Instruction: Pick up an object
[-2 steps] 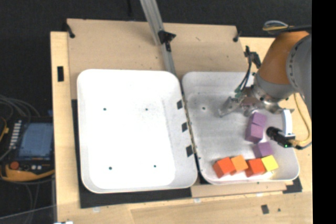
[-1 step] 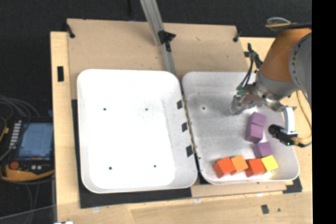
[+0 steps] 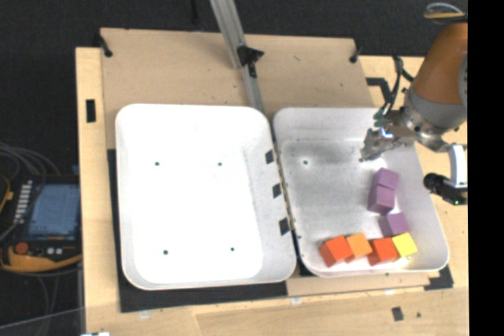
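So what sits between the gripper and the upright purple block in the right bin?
Nothing. In the camera view, only a short stretch of bare floor of the right bin separates the gripper from the purple block.

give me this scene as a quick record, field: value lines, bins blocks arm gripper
left bin: shallow white bin
right bin: shallow white bin, holding all the blocks
purple blocks: two purple cubes, one mid-right, one just below it
near-edge row: orange block, lighter orange block, red-orange block, yellow block
arm: grey with orange band, entering from the right
gripper: two-finger gripper over the right bin's upper right, above the purple cubes, nothing seen between its fingers
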{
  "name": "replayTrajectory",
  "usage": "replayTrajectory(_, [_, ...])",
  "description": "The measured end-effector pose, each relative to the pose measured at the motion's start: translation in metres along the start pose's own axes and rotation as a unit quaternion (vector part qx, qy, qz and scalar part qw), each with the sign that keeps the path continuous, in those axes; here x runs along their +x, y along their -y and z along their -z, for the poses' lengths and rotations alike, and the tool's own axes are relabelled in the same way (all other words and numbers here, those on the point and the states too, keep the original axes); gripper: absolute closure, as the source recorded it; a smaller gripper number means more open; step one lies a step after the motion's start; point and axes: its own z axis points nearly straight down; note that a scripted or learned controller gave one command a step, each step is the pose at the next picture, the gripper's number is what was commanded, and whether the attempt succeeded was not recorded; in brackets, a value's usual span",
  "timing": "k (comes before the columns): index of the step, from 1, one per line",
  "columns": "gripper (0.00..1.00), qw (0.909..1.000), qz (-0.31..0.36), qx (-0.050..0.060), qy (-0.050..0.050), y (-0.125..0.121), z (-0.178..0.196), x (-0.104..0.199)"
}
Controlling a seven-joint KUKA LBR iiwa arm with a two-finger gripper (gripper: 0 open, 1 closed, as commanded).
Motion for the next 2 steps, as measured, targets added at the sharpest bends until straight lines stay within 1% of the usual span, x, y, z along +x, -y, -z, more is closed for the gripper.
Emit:
replayTrajectory(1, [1.0,1.0,0.003,0.001,0.0,-0.006,0.058,-0.008])
replayTrajectory(2, [1.0,1.0,0.003,0.001,-0.001,-0.007,0.076,-0.009])
